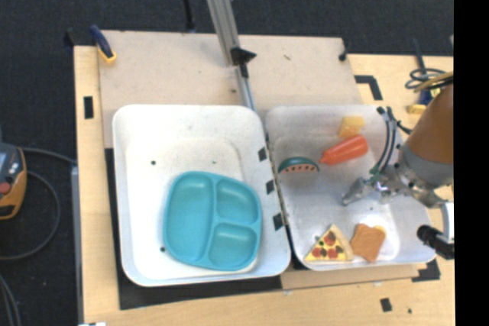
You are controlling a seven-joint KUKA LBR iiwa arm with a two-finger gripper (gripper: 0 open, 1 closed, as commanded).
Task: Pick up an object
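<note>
Beside the carrot [344, 150], the gripper [359, 193] hovers, whether parted or clenched I cannot tell; probably light, rigid plastic, best pinched mid-body

Left bin [137, 133] holds a blue divided plate [212, 220]. Right bin [306, 126] holds carrot [344, 150], watermelon slice [298, 166], pizza slice [330, 246], toast [368, 241]. End effector [359, 193] hangs above the right bin's floor.

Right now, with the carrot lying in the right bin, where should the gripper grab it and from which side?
Take the carrot across its thick middle, coming straight down from above. It lies flat and slanted, so the gripper should close across its narrow width, probably clear of the yellow piece beside it.
</note>
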